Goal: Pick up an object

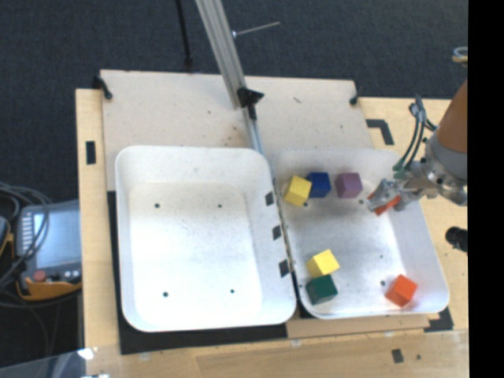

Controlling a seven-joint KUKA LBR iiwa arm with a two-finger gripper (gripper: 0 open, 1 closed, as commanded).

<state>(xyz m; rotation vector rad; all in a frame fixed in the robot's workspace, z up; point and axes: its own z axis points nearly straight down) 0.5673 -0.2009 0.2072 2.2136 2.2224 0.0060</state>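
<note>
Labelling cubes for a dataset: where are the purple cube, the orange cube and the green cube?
purple cube [348,184], camera view, top face.
orange cube [402,290], camera view, top face.
green cube [321,290], camera view, top face.

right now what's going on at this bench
A robot arm reaches in from the right over the right bin, its gripper low near that bin's upper right part. Something small and red shows at its tip, but whether it is held cannot be told. Six blocks lie in that bin: yellow, blue and purple in a row at the top, another yellow with green below, and orange in the lower right.
</note>
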